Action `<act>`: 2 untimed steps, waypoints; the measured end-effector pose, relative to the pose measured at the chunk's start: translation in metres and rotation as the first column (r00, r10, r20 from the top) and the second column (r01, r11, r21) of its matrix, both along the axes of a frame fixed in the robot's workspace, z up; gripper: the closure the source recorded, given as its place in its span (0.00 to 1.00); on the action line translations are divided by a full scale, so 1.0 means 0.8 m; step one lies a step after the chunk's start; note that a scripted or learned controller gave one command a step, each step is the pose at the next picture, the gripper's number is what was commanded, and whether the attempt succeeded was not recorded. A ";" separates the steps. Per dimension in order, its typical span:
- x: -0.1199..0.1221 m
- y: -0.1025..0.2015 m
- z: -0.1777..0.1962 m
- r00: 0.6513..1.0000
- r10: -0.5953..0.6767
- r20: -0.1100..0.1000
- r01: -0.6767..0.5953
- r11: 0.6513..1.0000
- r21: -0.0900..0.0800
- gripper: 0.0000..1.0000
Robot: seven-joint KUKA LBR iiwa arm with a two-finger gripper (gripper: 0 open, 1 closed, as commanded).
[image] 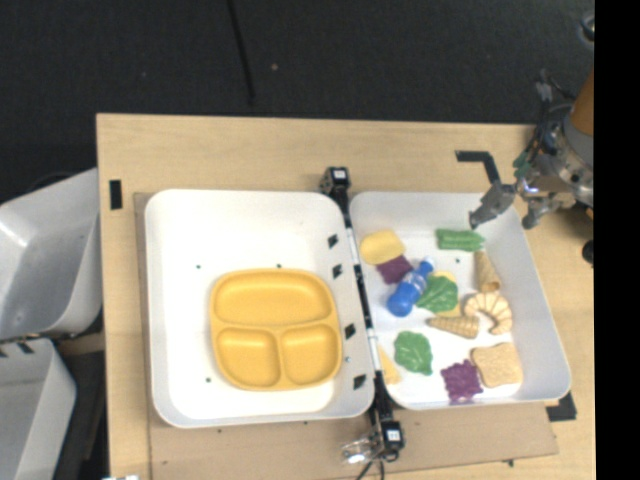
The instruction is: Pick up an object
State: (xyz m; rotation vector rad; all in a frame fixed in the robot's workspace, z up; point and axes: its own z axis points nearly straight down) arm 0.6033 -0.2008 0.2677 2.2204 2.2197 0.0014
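Right bin [535, 298], end effector [489, 208] just above green piece [459, 239].

arm [560, 163] cut off at right edge, fingers [490, 208] too small to read

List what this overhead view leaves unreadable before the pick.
- Gripper: too small and dark in the camera view to read how its fingers stand.
- Arm: cut off by the view's right side.
- Green piece near the gripper: contact or gap unclear.
- Toy pile in the right bin: pieces overlap, shapes partly hidden.

Tray [274, 340] in left bin [170, 268]
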 end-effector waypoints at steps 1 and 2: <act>-0.115 -0.002 -0.177 1.000 -0.004 -0.019 0.004 1.000 0.006 0.00; -0.143 0.063 -0.144 1.000 0.004 -0.002 -0.004 1.000 0.002 0.00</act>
